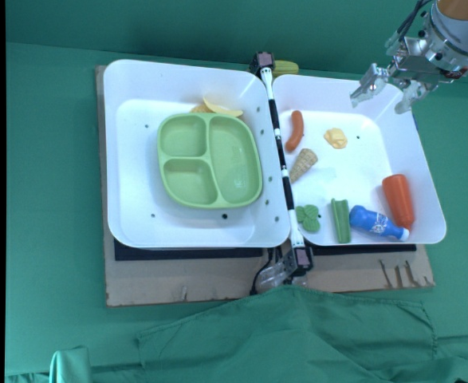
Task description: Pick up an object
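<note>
Green cloth covers the bench [50,174] beneath two white bins [138,86]. Over the right bin's far edge hangs the gripper [385,92], fingers spread, clear of the orange carrot [399,200] below.

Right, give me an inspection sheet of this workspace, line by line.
Surface: two shallow white bins, left bin and right bin, side by side on a cardboard sheet over green cloth.
Job's things: in the right bin, a sausage, yellow piece, cone, green leafy toy, green stick, blue bottle and orange carrot, all lying loose.
Clutter: green divided plate in the left bin, yellow pieces at its far edge.
Grippers: gripper open, above the right bin's far corner, holding nothing.
Cables: dark wires beside the wrist.
Surroundings: loose green cloth bunched in the foreground.
</note>
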Motion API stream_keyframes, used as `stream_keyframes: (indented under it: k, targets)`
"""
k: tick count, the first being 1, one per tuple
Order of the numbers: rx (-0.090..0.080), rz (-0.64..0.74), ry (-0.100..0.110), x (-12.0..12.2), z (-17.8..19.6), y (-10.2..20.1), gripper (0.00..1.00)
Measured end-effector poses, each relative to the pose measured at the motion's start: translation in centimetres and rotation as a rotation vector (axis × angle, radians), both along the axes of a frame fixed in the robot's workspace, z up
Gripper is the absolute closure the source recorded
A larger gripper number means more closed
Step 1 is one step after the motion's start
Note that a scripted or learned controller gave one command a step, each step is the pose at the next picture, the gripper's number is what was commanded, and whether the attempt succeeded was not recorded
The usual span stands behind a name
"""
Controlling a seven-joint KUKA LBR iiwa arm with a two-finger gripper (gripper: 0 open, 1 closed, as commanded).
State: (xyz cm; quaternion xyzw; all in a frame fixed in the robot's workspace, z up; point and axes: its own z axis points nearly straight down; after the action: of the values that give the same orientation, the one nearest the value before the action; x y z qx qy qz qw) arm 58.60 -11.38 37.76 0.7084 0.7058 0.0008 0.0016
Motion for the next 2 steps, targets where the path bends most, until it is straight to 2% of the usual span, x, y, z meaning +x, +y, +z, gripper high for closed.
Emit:
stream_keyframes:
  k: [1,2]
  targets:
    - [-0.001,-0.002,0.007,4.8,-8.8,-2.6,0.0]
    - [-0.002,-0.003,0.0,3.6,-8.6,-6.0,0.0]
